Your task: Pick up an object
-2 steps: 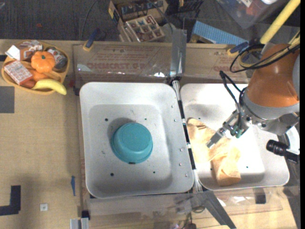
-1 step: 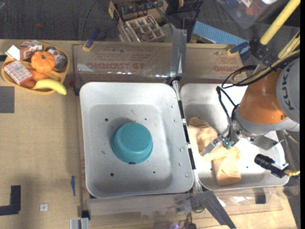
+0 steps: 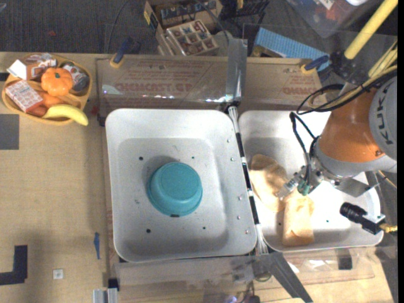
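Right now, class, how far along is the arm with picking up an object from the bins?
Done: the arm has reached into the right bin, and its gripper is low over the tan objects. In hand: nothing shows lifted; both tan pieces lie on the bin floor. Left: the grasp and lift. The teal bowl sits upside down, untouched, in the left bin.

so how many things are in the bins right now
3: a teal bowl upside down in the left bin, and two tan pieces in the right bin. The arm may hide more.
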`<act>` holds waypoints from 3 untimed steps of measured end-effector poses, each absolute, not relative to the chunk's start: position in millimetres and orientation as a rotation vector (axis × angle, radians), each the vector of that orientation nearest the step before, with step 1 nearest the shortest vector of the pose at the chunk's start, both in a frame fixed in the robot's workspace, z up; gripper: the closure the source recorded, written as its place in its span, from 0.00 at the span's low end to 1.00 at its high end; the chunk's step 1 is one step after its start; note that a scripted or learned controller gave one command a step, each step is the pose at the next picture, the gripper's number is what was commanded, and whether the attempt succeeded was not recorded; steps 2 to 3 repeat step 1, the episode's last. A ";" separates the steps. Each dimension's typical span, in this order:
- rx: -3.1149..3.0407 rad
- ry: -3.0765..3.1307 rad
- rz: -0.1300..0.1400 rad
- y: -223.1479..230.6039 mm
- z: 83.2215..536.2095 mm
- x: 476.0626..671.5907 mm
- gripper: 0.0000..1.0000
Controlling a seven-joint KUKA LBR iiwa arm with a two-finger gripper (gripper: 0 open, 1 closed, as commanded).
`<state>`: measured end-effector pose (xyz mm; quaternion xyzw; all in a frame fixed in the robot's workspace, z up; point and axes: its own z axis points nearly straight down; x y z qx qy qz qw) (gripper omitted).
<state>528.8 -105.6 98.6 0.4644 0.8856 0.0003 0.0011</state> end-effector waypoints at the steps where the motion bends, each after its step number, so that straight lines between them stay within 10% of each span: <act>1: 1.634 2.687 -0.004 -80.1 181.3 567.9 1.00; 3: 1.634 2.687 -0.004 -80.1 181.3 567.9 1.00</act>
